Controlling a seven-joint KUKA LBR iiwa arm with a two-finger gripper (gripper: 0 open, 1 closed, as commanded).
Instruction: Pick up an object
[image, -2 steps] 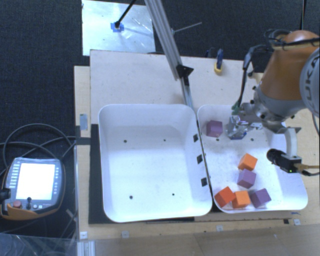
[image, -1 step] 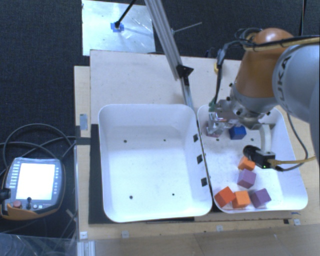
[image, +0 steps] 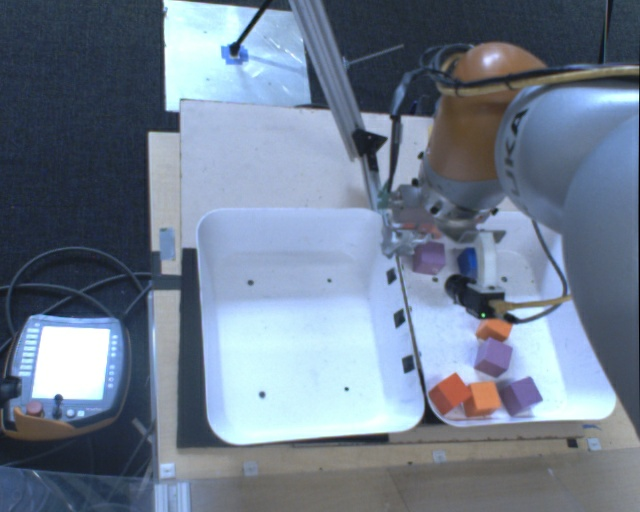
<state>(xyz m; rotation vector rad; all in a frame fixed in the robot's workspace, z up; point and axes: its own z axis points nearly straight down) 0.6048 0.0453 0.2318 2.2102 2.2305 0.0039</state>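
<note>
My gripper (image: 418, 238) hangs over the far left part of the right bin (image: 560, 395), close to the wall between the two bins. A purple block (image: 430, 259) lies directly below and slightly in front of it; I cannot see whether the two touch. A small blue piece (image: 466, 262) sits just to the right of that block. Toward the bin's front lie an orange block (image: 493, 328), a purple block (image: 493, 356), two orange blocks (image: 450, 392) (image: 484, 399) and another purple block (image: 520, 395).
The left bin (image: 215, 300) stands beside the right one, sharing a wall with black marks. A slanted metal pole (image: 335, 90) rises behind the bins. A teach pendant (image: 65, 375) with cables lies at the left of the bench.
</note>
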